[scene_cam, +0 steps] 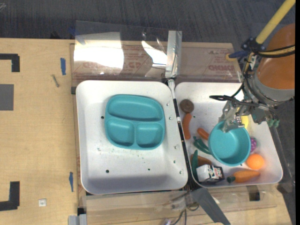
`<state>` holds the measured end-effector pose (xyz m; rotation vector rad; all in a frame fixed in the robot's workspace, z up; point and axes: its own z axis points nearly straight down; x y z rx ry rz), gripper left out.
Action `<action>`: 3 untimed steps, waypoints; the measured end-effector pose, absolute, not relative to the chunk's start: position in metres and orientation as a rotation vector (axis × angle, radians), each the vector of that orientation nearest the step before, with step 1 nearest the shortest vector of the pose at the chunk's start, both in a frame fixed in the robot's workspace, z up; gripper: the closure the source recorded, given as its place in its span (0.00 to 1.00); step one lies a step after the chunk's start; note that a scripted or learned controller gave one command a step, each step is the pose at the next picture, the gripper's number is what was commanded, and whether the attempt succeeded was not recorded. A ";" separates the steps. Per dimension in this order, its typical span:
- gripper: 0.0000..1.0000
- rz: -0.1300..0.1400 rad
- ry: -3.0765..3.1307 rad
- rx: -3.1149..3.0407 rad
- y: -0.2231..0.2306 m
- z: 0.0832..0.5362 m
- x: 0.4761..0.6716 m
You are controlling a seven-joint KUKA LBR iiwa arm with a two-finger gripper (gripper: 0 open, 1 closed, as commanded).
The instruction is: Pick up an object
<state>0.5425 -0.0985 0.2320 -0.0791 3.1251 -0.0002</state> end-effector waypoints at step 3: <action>1.00 -0.014 3.101 -0.291 -0.142 0.095 0.555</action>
